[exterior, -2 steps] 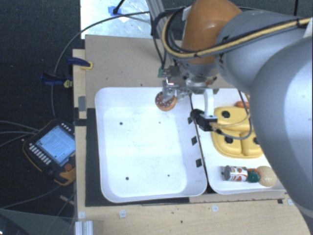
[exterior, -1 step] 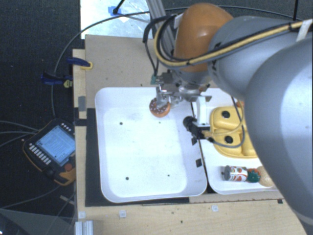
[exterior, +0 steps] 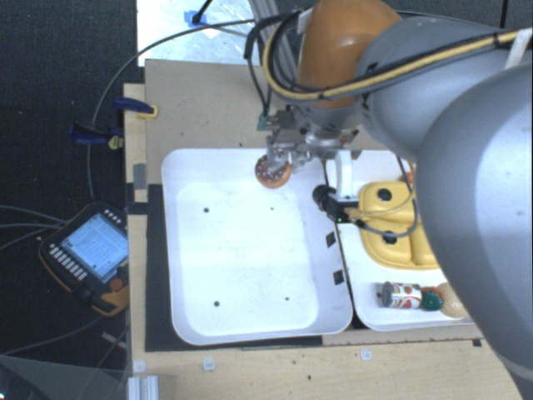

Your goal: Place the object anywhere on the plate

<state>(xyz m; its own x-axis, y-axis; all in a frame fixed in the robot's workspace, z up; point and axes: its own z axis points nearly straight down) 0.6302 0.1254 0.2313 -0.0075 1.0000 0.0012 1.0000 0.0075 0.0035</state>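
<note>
At the right bin's (exterior: 366, 319) near edge lies a small bottle (exterior: 405, 296); the yellow plate (exterior: 391, 227) sits farther back. Over the left bin's (exterior: 241, 257) far edge, the gripper (exterior: 279, 163) clasps a brownish round object (exterior: 272, 172).

No legible text anywhere (pendant screen (exterior: 94, 246) too blurred)
</note>
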